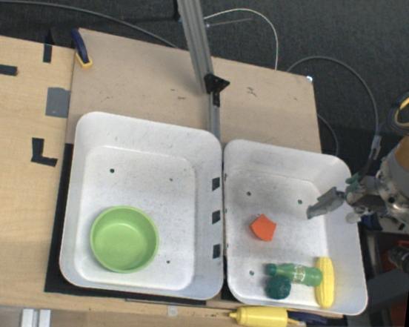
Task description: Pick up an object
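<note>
The hand (328, 204) hovers over the right white bin's (337, 289) far right edge, whether clenched I cannot tell, well apart from the small orange block (262, 228).

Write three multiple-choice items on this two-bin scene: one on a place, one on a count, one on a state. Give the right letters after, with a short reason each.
1. Where is the green bowl?
A. In the left bin, near its front left corner
B. In the right bin, at its back
C. On the bench outside both bins

2. How many things lie in the right bin?
A. One
B. Two
C. Four

3. How does the green bowl stand?
A. Upside down
B. Upright, mouth up
C. Tipped on its side

Key: 1 A, the bowl sits low and left in the left bin. 2 C, the orange block, green bottle, dark green piece and yellow banana lie there. 3 B, its hollow inside faces the camera.
</note>
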